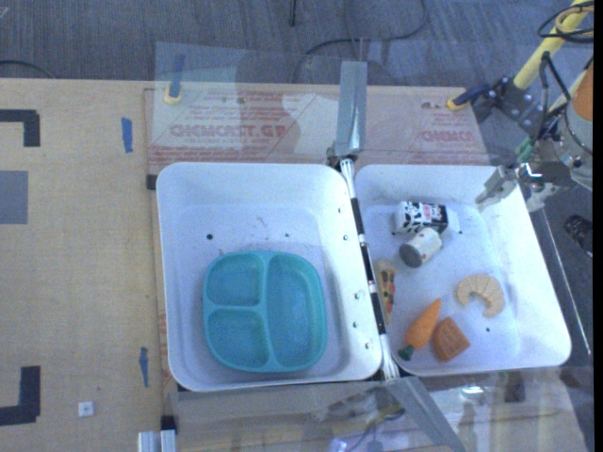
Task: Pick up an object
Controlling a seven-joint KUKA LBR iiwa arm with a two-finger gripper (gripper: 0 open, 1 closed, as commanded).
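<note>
We see the end effector (506,179) sitting at the far right corner of the right bin (542,281), just over its rim. It carries nothing. Open or closed, we cannot tell from this slant; the tip is small and blurred.

No single target is set, so any item in the right bin counts. Nearest to the end effector is the cow-patterned carton (422,217), black-and-white, boxy, lying on its side with its long axis running across the bin toward the divider. It lies inward from the end effector, toward the left bin (184,215) and slightly nearer the camera. Touching it on the near side is a small cup (420,246), off-white with a dark mouth, tipped over, round and likely to roll.

Further from the end effector, toward the near edge of the right bin:
- croissant (480,292), tan, curved, ridged
- carrot (420,328), orange, tapered, long axis diagonal, green end pointing to the near corner
- orange wedge-like block (449,340), just beside the carrot
- flat striped strip (385,288), against the divider wall

The left bin holds a teal divided plate (266,311), smooth plastic, three compartments, well apart from the end effector.

We judge the carton the shortest reach, with a grip across its short sides.
</note>
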